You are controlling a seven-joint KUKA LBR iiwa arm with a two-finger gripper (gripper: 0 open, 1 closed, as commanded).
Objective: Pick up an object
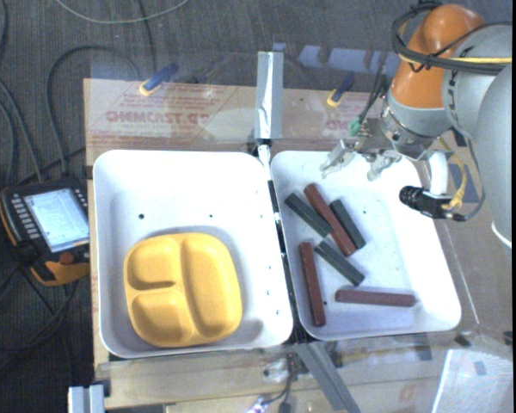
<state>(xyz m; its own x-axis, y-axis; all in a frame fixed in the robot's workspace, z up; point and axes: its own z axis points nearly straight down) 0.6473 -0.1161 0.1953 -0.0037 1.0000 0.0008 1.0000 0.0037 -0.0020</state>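
Camera view. Right bin (430, 317) as landmark. Jaws (358, 162) hovering over its far edge, spread apart, nothing between them. Inside: brown bars and dark bars scattered. One brown bar (329, 219) near centre, crossing a dark bar (307, 215); another dark bar (346, 223) just beside it. Long brown bar (310, 283) along near-left side; a third (375, 298) at near edge. Left of landmark: left bin (112, 231) holding yellow tray (183, 288).
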